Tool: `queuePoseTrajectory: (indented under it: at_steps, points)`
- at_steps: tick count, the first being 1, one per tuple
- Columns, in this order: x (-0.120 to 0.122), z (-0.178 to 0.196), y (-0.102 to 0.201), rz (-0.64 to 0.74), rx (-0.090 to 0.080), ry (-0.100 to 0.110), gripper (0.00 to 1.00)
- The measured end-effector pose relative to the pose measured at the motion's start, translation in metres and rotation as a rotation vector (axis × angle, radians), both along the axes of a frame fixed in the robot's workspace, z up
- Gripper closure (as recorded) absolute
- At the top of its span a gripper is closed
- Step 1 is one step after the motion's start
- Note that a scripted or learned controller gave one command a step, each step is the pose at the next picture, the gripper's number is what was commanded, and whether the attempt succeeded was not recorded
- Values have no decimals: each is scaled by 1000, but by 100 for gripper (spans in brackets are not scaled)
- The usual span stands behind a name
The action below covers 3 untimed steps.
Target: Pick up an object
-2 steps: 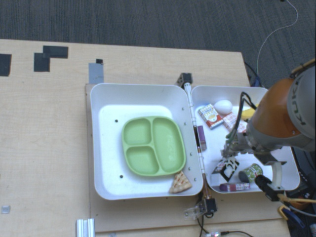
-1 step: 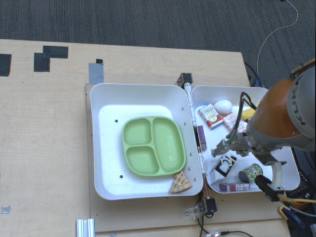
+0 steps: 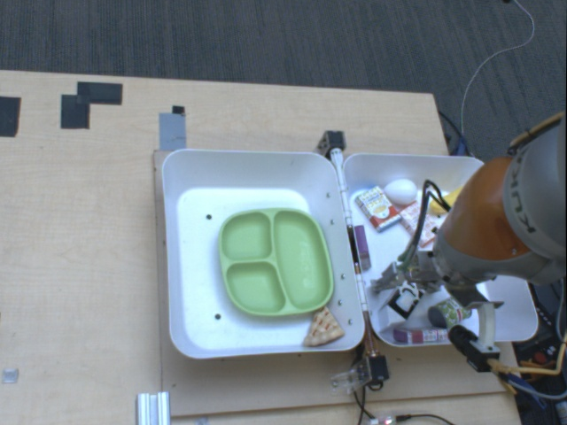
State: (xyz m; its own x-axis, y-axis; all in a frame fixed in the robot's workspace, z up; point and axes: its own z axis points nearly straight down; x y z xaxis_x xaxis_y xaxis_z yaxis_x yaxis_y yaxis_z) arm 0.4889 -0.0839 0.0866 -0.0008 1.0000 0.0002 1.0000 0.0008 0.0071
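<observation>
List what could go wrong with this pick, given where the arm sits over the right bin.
1. The right bin is crowded: the gripper sits low among a small carton, a white egg and a purple tube, so it may pinch two items or shove them aside.
2. The arm covers much of that bin from the camera, so a missed grasp could be hard to spot.
3. The cable looping by the wrist might snag.
</observation>
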Motion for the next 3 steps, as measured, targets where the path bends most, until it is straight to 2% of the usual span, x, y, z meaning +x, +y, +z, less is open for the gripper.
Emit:
queuePoseTrajectory:
  at_steps: [1, 2, 3]
  points:
    - [5, 14, -2, 1, -8, -19, 100]
    - [102, 99, 58, 5, 1, 1, 100]
    - [98, 98, 3, 2, -1, 4, 100]
